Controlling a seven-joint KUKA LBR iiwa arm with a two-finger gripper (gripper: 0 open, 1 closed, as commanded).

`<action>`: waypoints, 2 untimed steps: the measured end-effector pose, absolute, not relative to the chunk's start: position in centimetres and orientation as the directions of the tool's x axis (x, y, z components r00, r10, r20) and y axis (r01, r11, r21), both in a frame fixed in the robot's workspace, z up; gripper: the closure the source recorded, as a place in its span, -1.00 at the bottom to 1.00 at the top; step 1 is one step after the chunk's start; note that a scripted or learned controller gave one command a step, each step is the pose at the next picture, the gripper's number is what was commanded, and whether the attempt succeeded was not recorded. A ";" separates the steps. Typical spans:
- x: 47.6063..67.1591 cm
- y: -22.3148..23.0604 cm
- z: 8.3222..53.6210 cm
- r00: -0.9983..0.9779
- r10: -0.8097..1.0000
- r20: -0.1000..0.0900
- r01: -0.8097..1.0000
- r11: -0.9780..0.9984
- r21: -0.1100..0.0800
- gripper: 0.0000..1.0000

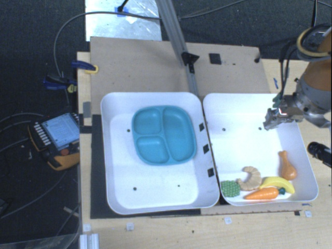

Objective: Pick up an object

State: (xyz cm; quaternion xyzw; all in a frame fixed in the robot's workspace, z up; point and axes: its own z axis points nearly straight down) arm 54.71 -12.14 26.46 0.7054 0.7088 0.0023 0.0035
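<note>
While the arm reached in from the right, its gripper [273,120] hung over the far right part of the right bin [236,113]; whether the fingers were released or clenched could not be told. Right bin, near edge: broccoli [230,188], croissant [252,177], carrot [261,193], banana [279,183], drumstick [286,165]. Left bin [119,154]: blue divided plate [164,134]. Both bins sat on the tabletop [140,66].

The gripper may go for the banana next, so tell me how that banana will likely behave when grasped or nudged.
The banana looks like a smooth, glossy toy, so it is probably stiff, light and somewhat slippery. Its curved shape may make it pivot or slide instead of rolling. It touches the carrot near the right bin's front wall, so a nudge would likely shift both.
</note>
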 end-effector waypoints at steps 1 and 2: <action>55.8 -6.7 25.0 -0.010 1.000 0.001 1.000 0.010 0.001 1.00; 57.6 -1.6 25.4 -0.011 1.000 0.003 1.000 0.011 0.003 1.00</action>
